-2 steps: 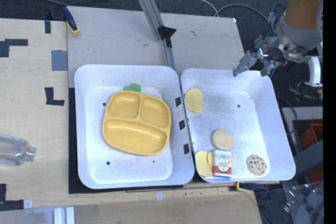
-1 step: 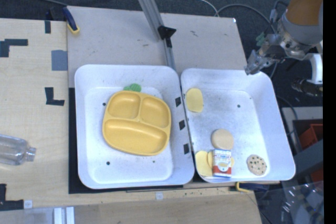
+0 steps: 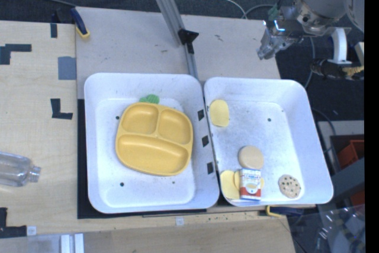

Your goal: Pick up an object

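Jaws: I could not tell if the gripper (image 3: 267,47) was closed or released; it hung above the table (image 3: 136,38), beyond the right bin (image 3: 296,92).
Right bin: I saw a yellow oval piece (image 3: 219,112), a tan round piece (image 3: 251,157), a small carton (image 3: 251,183), a yellow piece (image 3: 230,183) touching it, and a cookie (image 3: 289,186).
Left bin (image 3: 100,127): a yellow divided plate (image 3: 155,138) lay there, with something green (image 3: 150,99) at its far edge.
Table, left: a clear bottle (image 3: 18,167) lay on its side.
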Robot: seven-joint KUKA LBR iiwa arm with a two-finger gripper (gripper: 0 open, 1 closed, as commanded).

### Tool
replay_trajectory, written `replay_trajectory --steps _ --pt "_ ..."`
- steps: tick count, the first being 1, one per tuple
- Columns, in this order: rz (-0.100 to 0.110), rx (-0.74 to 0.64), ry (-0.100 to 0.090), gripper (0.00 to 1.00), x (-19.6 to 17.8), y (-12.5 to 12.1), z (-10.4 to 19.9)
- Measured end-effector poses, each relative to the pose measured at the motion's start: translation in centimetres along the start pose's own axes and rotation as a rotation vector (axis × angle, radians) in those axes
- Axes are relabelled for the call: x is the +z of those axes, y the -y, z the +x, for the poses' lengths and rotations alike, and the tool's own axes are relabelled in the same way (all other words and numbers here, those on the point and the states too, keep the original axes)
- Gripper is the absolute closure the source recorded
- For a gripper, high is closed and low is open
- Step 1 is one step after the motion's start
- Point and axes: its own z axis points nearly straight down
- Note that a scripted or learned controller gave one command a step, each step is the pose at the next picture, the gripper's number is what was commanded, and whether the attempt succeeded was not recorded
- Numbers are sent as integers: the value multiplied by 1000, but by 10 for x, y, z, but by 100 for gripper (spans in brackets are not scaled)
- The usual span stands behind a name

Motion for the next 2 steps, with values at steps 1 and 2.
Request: replay_trajectory --steps 1,2 --pt "4 5 0 100 -30 -14 23" --pt "12 10 3 100 8 2 17"
